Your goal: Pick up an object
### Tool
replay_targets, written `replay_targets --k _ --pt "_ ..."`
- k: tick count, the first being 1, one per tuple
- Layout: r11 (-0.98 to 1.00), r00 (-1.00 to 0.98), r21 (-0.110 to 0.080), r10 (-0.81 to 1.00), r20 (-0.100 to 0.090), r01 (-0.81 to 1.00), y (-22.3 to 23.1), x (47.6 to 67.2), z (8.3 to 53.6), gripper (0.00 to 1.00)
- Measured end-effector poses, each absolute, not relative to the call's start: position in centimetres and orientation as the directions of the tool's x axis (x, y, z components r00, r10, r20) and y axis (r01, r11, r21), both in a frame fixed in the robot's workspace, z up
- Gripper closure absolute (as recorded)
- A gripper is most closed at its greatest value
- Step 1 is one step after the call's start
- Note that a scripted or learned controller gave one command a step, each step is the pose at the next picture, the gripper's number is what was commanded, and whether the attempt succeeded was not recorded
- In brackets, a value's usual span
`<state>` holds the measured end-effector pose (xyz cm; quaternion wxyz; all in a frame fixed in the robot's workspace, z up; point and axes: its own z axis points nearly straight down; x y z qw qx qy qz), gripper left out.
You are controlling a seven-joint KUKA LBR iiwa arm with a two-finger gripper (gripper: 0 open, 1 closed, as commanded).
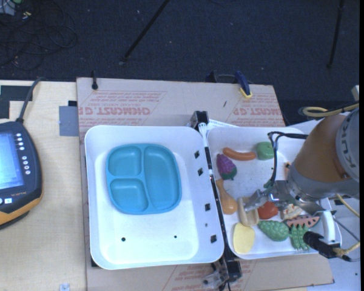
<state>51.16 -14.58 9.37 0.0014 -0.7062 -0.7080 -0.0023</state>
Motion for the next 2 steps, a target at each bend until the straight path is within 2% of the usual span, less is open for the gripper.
replay_targets --k 1,2 --pt "-0.007 0.007 0.023 1.000 -0.008 1.000 -13.76 50.12 9.47 0.00" --pt "-0.003 0.004 0.025 1.000 -0.005 1.000 -13.99 49.30 9.50 0.00"
